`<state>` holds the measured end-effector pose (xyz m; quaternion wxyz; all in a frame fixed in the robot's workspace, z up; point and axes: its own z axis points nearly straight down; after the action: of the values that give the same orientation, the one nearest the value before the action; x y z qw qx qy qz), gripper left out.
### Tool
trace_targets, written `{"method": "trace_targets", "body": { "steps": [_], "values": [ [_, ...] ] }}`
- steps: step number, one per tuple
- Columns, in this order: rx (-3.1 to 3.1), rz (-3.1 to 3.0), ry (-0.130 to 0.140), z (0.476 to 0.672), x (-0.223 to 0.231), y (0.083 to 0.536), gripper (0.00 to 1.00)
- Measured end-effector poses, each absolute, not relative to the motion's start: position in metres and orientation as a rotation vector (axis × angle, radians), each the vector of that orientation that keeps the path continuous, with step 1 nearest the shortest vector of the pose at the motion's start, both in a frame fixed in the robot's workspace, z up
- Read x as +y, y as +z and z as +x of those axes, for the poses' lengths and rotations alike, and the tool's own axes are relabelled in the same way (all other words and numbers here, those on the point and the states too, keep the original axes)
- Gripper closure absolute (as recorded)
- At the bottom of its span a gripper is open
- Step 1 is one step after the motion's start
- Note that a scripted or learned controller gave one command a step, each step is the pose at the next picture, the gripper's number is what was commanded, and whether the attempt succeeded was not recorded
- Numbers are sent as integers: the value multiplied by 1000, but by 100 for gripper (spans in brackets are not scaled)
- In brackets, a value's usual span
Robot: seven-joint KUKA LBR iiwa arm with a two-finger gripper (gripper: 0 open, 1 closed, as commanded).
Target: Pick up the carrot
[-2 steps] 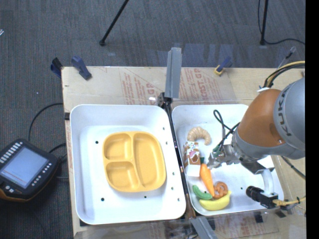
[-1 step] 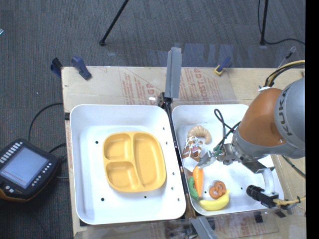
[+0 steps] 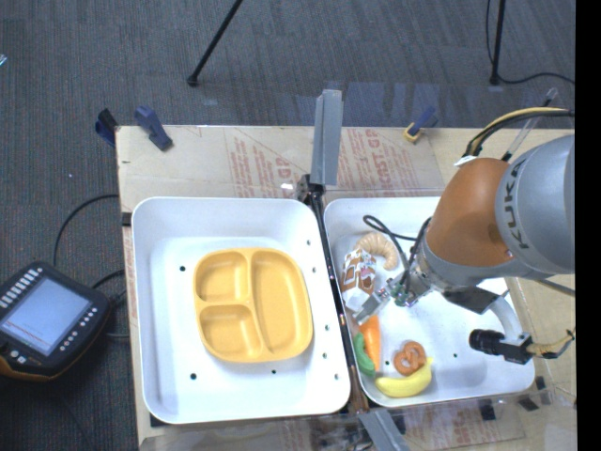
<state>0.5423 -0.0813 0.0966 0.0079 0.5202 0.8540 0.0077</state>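
Observation:
The carrot point(image 3: 372, 338) is a small orange piece lying near the left wall of the right bin point(image 3: 470, 369), with its green top point(image 3: 362, 355) pointing toward the front. My gripper point(image 3: 373, 304) hangs just above the carrot's far end, reaching in from the right under the orange-banded wrist point(image 3: 470, 219). Nothing is seen held in it.
In the right bin, a croissant point(image 3: 376, 245) and a wrapped snack point(image 3: 358, 272) lie behind the gripper. A pretzel point(image 3: 409, 356) and a banana point(image 3: 407, 381) lie to the right of the carrot. The left bin point(image 3: 160, 252) holds a yellow divided plate point(image 3: 252, 303).

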Motion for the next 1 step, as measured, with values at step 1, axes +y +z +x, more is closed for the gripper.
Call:
{"method": "trace_targets", "body": {
  "steps": [1],
  "values": [
    [2691, 1645, -4, 533, -83, 91, 100]
  ]
}}
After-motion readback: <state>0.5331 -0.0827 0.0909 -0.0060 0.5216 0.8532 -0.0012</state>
